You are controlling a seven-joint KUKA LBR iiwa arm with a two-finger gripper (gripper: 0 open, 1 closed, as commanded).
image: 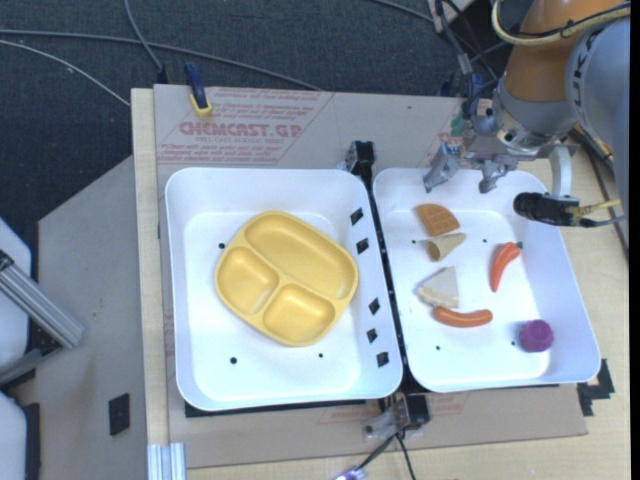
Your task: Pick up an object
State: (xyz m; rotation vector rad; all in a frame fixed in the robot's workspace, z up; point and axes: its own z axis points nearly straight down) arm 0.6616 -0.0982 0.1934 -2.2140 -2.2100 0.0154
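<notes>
On the bench, the right bin [570, 268] holds toy foods; the fingers [465, 176] hang spread apart, gripping nothing.

I'm looking at a robotics lab. The desk [250, 133] is a bare board stencilled with red lettering, and two white bins [185, 268] are fixed on it side by side. Loose cables [90, 63] trail over dark carpet [70, 138] beyond the desk's far edge. Beside the bins stands the grey-and-orange arm [560, 38].
</notes>
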